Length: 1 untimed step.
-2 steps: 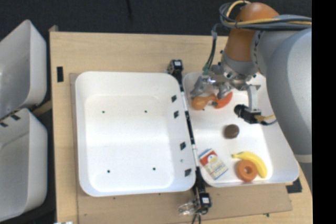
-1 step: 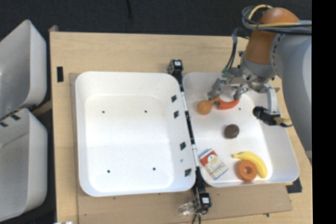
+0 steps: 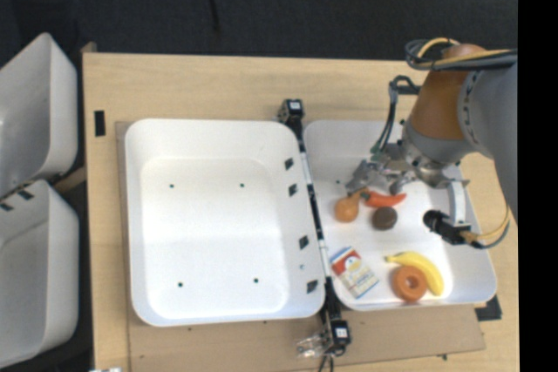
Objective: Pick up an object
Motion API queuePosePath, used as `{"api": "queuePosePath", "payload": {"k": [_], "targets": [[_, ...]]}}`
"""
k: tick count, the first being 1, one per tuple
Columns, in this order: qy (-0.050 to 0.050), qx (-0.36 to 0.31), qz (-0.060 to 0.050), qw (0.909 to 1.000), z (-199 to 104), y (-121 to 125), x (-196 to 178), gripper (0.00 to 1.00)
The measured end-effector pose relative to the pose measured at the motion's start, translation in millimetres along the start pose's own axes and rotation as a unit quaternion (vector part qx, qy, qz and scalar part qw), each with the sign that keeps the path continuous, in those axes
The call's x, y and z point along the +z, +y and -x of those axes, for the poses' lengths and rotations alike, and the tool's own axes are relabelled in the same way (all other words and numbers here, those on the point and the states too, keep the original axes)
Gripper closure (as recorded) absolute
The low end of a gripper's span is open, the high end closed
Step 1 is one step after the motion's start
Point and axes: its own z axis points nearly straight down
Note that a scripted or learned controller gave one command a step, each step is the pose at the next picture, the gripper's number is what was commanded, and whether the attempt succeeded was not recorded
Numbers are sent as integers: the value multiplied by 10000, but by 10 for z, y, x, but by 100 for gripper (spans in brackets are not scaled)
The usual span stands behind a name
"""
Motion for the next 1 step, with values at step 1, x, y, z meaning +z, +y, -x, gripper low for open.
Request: {"api": "queuePosePath", "payload": {"k": [1], "targets": [[8,-28,6,10000,-574,-274,5,0]]}}
